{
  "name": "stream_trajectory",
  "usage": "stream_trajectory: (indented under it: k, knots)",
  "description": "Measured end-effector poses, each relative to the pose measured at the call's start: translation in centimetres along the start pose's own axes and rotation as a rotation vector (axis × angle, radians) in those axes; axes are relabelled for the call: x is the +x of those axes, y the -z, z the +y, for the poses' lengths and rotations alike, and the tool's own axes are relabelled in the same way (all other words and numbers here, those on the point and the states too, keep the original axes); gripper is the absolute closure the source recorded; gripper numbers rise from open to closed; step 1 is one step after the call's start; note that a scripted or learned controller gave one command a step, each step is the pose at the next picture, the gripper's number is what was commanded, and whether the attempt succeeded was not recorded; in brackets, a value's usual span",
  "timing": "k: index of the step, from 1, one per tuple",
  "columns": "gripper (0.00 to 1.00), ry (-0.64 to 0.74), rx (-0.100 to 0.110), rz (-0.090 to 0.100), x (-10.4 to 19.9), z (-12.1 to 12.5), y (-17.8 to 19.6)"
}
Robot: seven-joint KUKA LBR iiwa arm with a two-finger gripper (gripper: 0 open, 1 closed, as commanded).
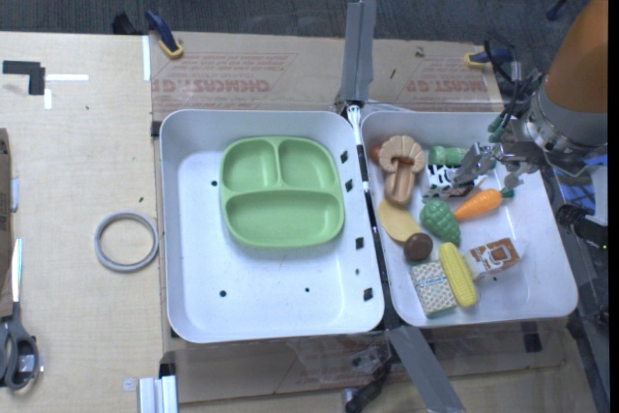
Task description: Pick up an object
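Right bin (542,300) crowded; end effector (477,164) (grip unclear) above the carrot (478,204).

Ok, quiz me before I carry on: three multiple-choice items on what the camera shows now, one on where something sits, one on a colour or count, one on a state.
1. Where does the green divided plate lie?
A. in the left bin
B. in the right bin
C. on the bench beside the tape ring

2. What colour is the corn cob?
A. red
B. yellow
C. blue

3. How is the carrot lying?
A. standing upright on its tip
B. stacked on the green plate
C. on its side on the right bin's floor

Answers:
1 A, since the plate rests inside the left bin's white walls.
2 B, since the cob near the right bin's front is yellow.
3 C, since the carrot lies flat just below the pincer, not between its fingers.
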State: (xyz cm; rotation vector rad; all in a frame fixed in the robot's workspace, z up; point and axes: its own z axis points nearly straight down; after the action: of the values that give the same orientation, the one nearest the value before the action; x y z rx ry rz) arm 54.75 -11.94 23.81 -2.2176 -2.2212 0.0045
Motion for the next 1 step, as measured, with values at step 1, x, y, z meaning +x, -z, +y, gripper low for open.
stream_trajectory:
  k: [1]
  knots:
    - [0.0,0.271,-0.002,0.001,-0.97,-3.97,-13.65]
